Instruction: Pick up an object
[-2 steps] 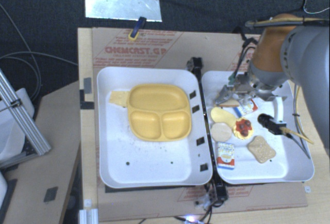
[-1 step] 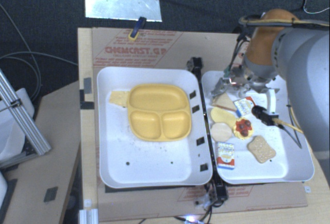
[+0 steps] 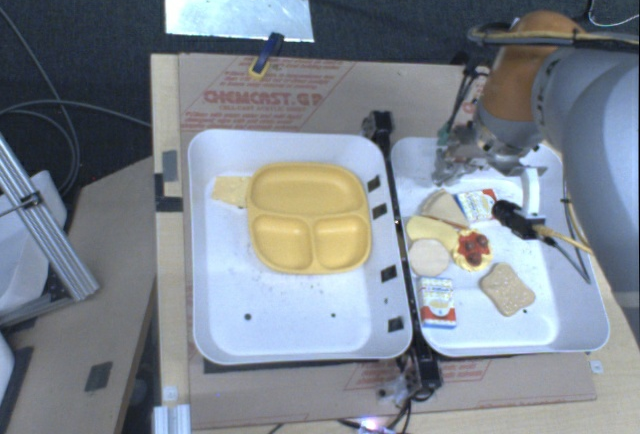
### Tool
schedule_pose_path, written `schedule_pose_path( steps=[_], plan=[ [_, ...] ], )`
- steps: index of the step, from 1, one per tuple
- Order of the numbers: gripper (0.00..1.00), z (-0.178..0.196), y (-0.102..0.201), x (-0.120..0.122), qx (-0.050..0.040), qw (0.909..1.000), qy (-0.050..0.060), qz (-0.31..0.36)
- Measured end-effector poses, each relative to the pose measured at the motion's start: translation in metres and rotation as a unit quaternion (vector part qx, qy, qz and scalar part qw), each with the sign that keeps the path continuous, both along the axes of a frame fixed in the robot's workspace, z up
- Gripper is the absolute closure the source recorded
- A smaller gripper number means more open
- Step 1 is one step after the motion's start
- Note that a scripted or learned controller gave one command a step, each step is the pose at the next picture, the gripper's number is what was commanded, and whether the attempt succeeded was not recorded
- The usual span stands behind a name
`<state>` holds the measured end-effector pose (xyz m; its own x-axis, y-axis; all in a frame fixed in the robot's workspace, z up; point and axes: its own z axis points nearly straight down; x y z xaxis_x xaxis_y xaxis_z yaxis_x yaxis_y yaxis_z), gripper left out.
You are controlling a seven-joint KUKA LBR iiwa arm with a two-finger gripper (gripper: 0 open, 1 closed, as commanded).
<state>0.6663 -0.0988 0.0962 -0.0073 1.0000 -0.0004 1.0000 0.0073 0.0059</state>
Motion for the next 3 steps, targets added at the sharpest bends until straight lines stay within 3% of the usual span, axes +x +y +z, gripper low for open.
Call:
schedule_pose_path(
  steps=[1,2,3],
  plan=[
    [0.0,0.0,0.0,0.0,-0.0002,1.0,0.0,0.0],
    [0.0,-0.007,0.007,-0.029,-0.002,1.0,-0.004,-0.002],
    [0.0,-0.007,-0.004,-0.033,-0.0004,1.0,-0.003,-0.002]
  ],
)
